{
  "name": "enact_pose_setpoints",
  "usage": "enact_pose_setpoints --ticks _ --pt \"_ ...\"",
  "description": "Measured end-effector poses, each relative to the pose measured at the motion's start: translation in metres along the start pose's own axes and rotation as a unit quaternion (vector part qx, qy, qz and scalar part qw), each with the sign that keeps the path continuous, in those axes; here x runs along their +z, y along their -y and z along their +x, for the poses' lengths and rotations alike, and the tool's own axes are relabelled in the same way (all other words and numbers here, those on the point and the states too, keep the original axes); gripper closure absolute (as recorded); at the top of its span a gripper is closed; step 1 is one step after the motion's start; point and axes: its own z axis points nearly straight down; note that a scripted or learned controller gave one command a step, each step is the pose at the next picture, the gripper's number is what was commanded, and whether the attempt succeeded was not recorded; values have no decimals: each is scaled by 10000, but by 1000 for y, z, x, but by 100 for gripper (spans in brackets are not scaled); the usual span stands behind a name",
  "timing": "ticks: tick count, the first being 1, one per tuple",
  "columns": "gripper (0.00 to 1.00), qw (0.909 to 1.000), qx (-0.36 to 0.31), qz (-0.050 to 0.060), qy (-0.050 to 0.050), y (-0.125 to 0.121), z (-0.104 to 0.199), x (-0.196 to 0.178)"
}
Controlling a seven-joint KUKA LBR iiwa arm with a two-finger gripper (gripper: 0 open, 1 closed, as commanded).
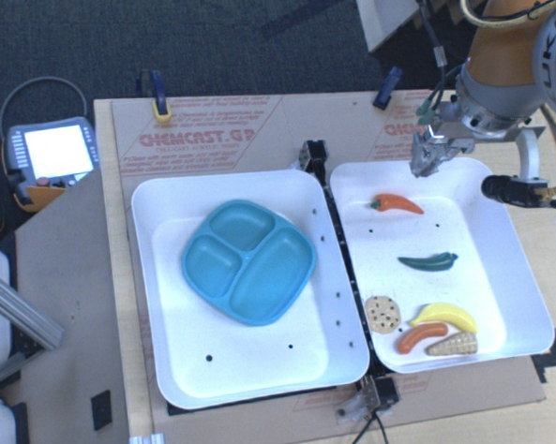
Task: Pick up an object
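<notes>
Blue plate; orange pepper; green pepper; yellow banana.

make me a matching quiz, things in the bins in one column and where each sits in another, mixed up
Things:
1. blue divided plate
2. orange pepper
3. dark green pepper
4. cookie

Places:
A. middle of the right bin
B. left bin
C. far end of the right bin, nearest the gripper
D. right bin, by the wall it shares with the left bin, left of the banana

Pairs: 1-B, 2-C, 3-A, 4-D
</notes>
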Motion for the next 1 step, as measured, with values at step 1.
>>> enact_pose_setpoints --ticks 1 --pt "100 10000 -31 29 -20 8 60 -3"
